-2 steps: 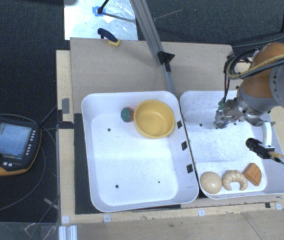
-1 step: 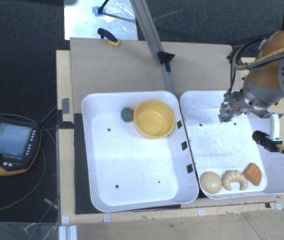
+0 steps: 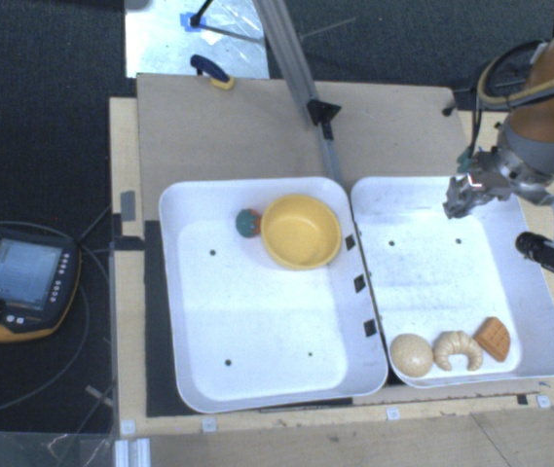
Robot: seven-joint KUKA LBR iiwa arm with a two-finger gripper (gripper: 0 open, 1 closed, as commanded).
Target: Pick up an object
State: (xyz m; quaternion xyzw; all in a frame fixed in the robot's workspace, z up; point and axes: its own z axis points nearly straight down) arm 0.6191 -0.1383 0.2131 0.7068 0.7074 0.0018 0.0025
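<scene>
Camera view, nearest edge first: the worktop carries two shallow white bins side by side, and the things worth picking lie at the near end of the right bin. A pale round bun, a croissant and a small brown waffle-like piece sit in a row along the near wall, bun and croissant touching or almost so, the waffle piece just beside the croissant on its right. Probably the bin's sloped sides have let them gather there. Any of the three would serve as the object to pick up.

Further back, the left bin has a yellow bowl upright near its far right corner, with a small dark green ball tucked against the bowl's left side.

Farthest, the arm reaches in from the right, and its tool hangs over the far right part of the right bin, well apart from the baked pieces. I cannot tell whether the tool is open or closed; it is too small and dark, and nothing shows held in it. Judging by that, the pick is not yet made, and the tool would need to travel toward the near wall
</scene>
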